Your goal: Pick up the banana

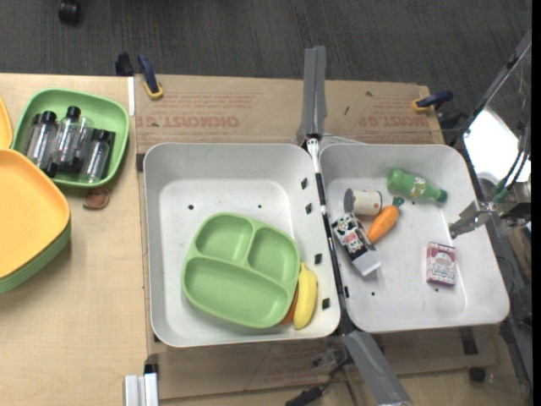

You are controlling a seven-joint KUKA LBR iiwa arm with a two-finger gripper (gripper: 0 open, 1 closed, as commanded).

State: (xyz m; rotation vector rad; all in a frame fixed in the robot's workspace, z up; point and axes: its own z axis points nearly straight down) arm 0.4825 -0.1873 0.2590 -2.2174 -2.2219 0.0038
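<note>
Banana (305, 295): yellow, lying lengthwise, wedged against the right rim of the green divided plate (243, 268), between that plate and the right wall of the left bin (169, 176). An orange thing peeks from under its lower end, against the plate; cannot identify it.
Green divided plate: sits in the lower middle of the left bin; three compartments, nothing in them. Its rim touches the banana, so it is the main obstacle.
Right bin (473, 311): right of the plate, across the divider. Holds a small cup (365, 200), a carrot (383, 223), a green bottle (415, 186), a black-and-white carton (354, 242) and a pink packet (441, 264), all well apart from the banana.
Gripper (467, 221): far right of the plate, over the right bin's right edge; finger state cannot tell from this view.
Step in hand (judgement): approach not yet made; arm must cross the divider to the left bin.
How to do it well (judgement): come down from above, fingers across the banana's short width near its middle. Gap is tight on both sides, so a finger may land on the plate rim or bin wall; keep the approach vertical and centred.
Risk (judgement): curved, smooth skin may slip; plate may get dragged.
</note>
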